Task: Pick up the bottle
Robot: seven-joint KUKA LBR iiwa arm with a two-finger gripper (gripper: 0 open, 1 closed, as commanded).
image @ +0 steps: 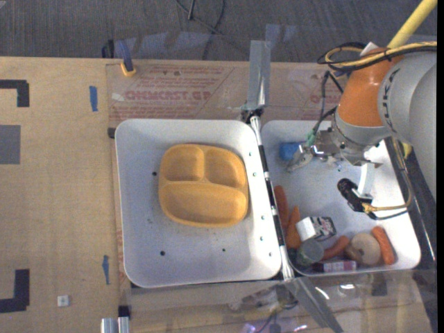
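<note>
The hand (303, 157) is in the far left part of the right bin (326, 186), just beside a small blue thing (287, 150). Nothing shows in its grip, and I cannot tell whether it is open or closed. The arm (413, 96) comes in from the right, its orange band (364, 99) above the hand. Dark letters run along the grey casing, too small to read.

The bottle (318, 226) lies on its side in the near half of the same bin, well apart from the hand. It is white with a black-and-white label whose print is illegible. Two carrots (280, 201) lie along the bin's left wall, beside the bottle. A grey cylinder (311, 250) sits just in front of the bottle. To its right come another carrot (337, 246), a tan round lump (363, 248) and one more carrot (383, 245).

The left bin (139, 241) holds a yellow divided plate (203, 184). Behind the bins a cardboard sheet (173, 82) on the desk (55, 186) bears red lettering, too blurred to read for certain.
</note>
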